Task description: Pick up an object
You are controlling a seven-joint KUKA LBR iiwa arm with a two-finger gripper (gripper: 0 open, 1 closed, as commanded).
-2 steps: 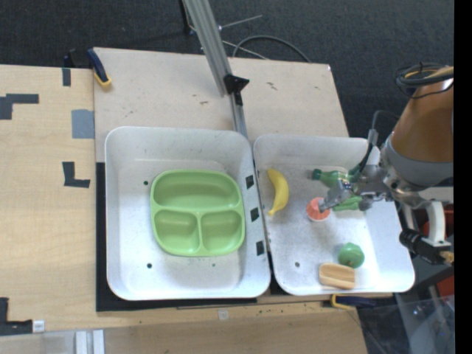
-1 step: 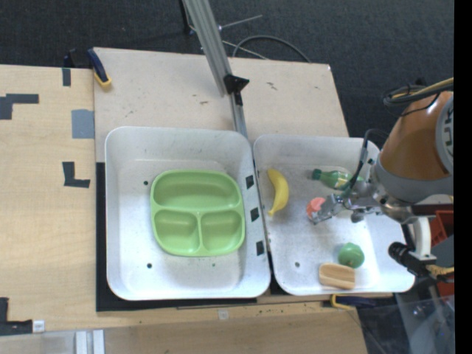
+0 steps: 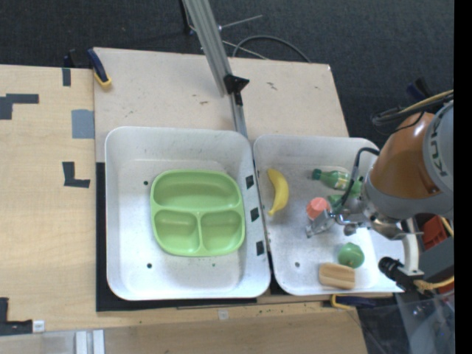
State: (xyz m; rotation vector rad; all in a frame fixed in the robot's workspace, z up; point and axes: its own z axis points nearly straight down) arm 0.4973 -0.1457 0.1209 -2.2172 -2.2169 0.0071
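Arm (image 3: pixel 413 164) is in over the right bin (image 3: pixel 295 150), gripper (image 3: pixel 322 223) low near the bin's middle, just beside a small red piece (image 3: pixel 318 206). It's a blur of metal and shadow from this angle — can't tell how far open it is, and nothing is visibly in its hold.

Nearest candidate is that red piece: between the banana (image 3: pixel 278 190) and the wrist. Looks like small plastic toy food, so my guess is light, rigid, a bit slick. Shape is too small to read, so take it across the narrowest width and centre the close — a light thing like that will likely skid or pop out if pinched off-centre.

Other options in the same bin:
- banana, up against the divider wall side; curved, take it mid-body across the curve
- green bottle (image 3: pixel 332 176), lying down, partly under the arm — will roll
- green round piece (image 3: pixel 351 255), near the front; round, likely to squirt out
- tan block (image 3: pixel 337 275), at the front rim, easiest flat sides

In the way: bottle and wrist crowd the red piece on the right; banana is clear on the left. Left bin (image 3: pixel 118 198) carries a green tray (image 3: pixel 198 212), well apart, not a factor.
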